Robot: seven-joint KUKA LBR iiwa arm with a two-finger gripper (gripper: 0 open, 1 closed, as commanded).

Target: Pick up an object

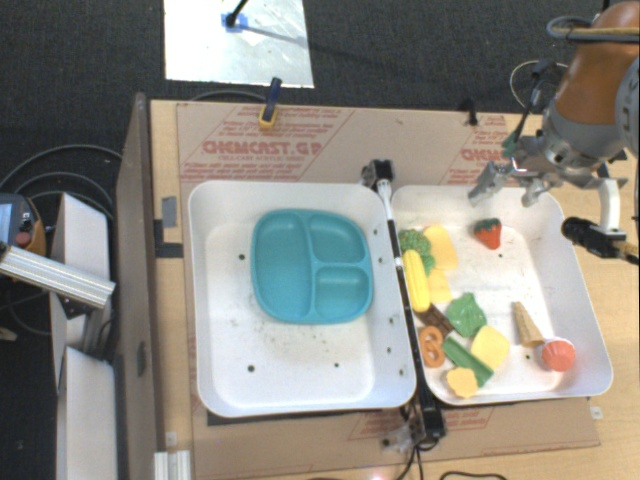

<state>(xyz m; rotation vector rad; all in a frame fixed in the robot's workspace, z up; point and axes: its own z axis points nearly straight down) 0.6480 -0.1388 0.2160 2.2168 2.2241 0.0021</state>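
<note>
I see my claw [510,186] spread open, holding nothing, over two glossy white bins: one smooth teal plate [311,267] left, one red strawberry [488,233] right.

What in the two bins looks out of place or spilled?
Nothing looks spilled or damaged. The teal divided plate lies flat in the left bin. The toy foods, such as the corn cob and the strawberry, lie loosely heaped in the right bin.

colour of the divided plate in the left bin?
Teal, a light blue-green; the divided plate shows clearly in the camera view.
</note>
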